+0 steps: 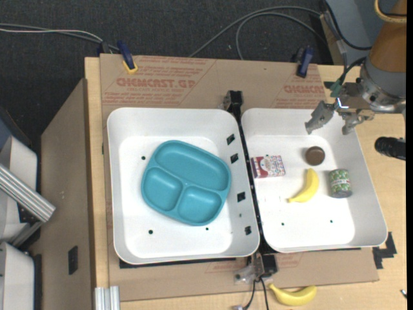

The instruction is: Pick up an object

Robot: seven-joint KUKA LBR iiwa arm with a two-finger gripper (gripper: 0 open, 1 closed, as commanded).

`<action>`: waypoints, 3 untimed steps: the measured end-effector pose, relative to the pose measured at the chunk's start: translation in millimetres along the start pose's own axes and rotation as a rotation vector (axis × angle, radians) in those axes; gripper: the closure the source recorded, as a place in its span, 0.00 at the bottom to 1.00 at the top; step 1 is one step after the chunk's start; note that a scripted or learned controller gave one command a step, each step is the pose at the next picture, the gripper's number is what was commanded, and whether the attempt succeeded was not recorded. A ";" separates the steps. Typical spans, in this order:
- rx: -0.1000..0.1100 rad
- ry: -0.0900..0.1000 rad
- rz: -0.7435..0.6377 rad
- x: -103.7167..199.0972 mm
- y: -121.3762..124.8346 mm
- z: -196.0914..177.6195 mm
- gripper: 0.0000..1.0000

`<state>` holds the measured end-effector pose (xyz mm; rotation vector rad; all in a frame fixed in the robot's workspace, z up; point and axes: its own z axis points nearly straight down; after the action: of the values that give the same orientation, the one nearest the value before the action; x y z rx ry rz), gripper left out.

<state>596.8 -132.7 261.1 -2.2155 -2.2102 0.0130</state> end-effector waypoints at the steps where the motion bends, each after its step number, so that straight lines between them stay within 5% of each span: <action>1: -0.013 -0.002 -0.003 0.5 2.0 -7.6 0.00; 3: -0.009 -0.001 -0.002 -1.3 5.4 86.4 0.00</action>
<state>600.9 -133.8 174.7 -2.2182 -2.2178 0.0042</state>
